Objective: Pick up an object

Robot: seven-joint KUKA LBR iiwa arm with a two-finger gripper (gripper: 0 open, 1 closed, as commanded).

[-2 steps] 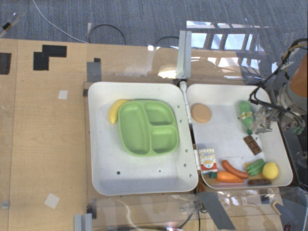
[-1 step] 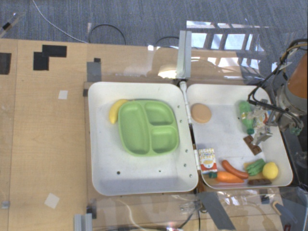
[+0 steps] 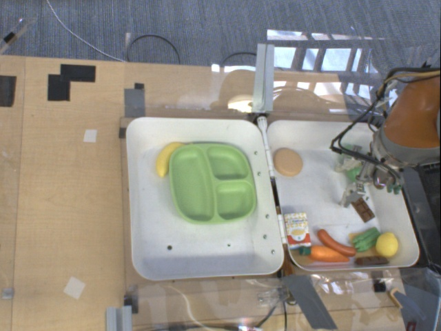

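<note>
Gripper [image 3: 360, 188] hangs low in the right bin [image 3: 324, 178], its grasp impossible to judge, apparently descending toward the brown bar [image 3: 364, 211] just below, so it must next settle and close.

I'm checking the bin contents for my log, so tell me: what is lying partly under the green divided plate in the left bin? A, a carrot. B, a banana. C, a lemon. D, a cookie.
B: a yellow banana pokes out from under the upper left edge of the green divided plate in the left bin.
</note>
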